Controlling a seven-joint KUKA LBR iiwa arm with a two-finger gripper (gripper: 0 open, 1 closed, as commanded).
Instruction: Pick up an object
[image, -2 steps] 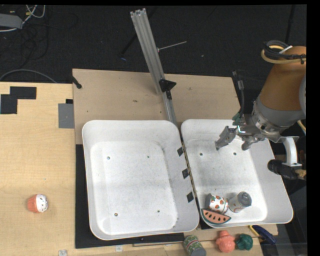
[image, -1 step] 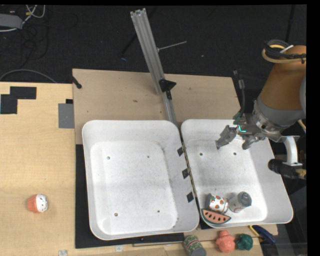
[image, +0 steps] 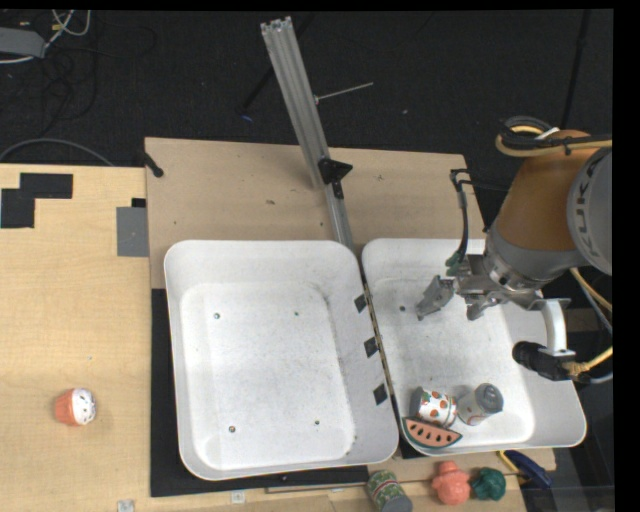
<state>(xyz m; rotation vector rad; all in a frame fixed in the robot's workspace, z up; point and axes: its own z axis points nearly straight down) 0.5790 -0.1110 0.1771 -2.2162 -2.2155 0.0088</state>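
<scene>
One fixed camera looks down at a slant on both white bins

A robotics laboratory test cell: a grey industrial arm with an orange band reaches over a plywood surface carrying two shallow white bins, side by side. A bare aluminium rail rises at a slant behind them, loose cables trail across the dark floor, and small toys lie scattered as test pieces on the adjoining light-wood panel and at the bins' front edge.
</scene>
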